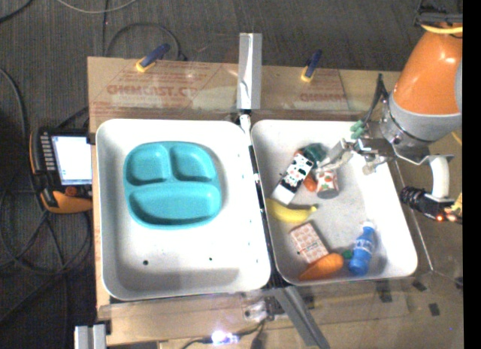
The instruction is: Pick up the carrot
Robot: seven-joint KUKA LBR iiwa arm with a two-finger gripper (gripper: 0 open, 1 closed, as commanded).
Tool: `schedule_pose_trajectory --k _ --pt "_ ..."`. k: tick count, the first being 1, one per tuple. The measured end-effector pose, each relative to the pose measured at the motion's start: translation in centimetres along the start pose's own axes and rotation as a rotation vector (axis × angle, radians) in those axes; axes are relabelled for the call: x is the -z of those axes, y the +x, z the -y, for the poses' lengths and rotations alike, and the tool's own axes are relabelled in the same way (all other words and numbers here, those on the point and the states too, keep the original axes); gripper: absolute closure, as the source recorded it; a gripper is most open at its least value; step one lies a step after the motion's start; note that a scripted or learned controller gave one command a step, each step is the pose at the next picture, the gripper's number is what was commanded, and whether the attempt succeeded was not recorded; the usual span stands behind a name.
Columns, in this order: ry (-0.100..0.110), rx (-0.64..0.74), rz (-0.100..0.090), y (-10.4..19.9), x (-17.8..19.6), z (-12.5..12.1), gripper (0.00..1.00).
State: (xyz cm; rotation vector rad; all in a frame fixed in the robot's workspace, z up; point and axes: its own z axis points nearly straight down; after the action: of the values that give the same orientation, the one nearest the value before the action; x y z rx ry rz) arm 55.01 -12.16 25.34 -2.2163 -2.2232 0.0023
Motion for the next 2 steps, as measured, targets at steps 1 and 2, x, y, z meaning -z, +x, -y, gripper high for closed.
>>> schedule_pose_trajectory --k 1,2 --pt "-0.022 0.199 0.003 1.59 -14.78 1.03 0.00" --pt "-0.025 0.198 0.005 1.60 -13.86 0.93 1.00"
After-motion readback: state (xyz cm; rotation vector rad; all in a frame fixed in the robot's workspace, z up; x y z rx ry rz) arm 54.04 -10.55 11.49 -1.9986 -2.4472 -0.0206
